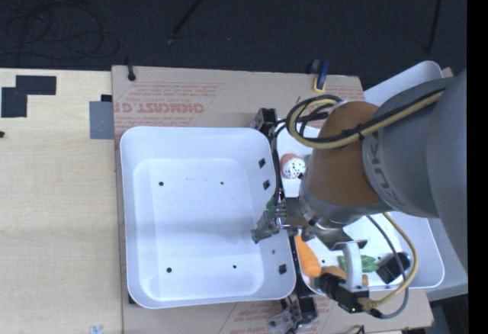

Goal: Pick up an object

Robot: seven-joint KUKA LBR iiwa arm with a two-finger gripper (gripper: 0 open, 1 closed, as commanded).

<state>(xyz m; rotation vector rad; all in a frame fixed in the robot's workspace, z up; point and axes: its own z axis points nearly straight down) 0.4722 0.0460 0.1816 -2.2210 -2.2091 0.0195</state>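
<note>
Two white bins on the counter point(53, 195), side by side on a cardboard sheet.

Left bin point(145, 165): bare floor, a few small dark holes.

Right bin point(427, 264): largely covered by the arm point(358, 165), which reaches in from the right. Contents that can be made out:
- one small white ball point(293, 168) with reddish spots, near the bin's far left corner, lying free. Likely light, hard and smooth; it may roll off a pinch, so take it square across the middle.
- one orange carrot-shaped piece point(306, 255), near the dividing wall, lying at a slant. Probably light plastic or rubber, stiff; best taken across its thicker middle, fingers crosswise to its length.
- one small green item point(367, 261), partly hidden, kind uncertain.

Gripper point(267, 229): low at the wall between the bins, close beside the carrot. Whether it is spread or pressed together I cannot tell; nothing visibly held.

Judgement: the carrot looks the nearest, easiest pick.
</note>
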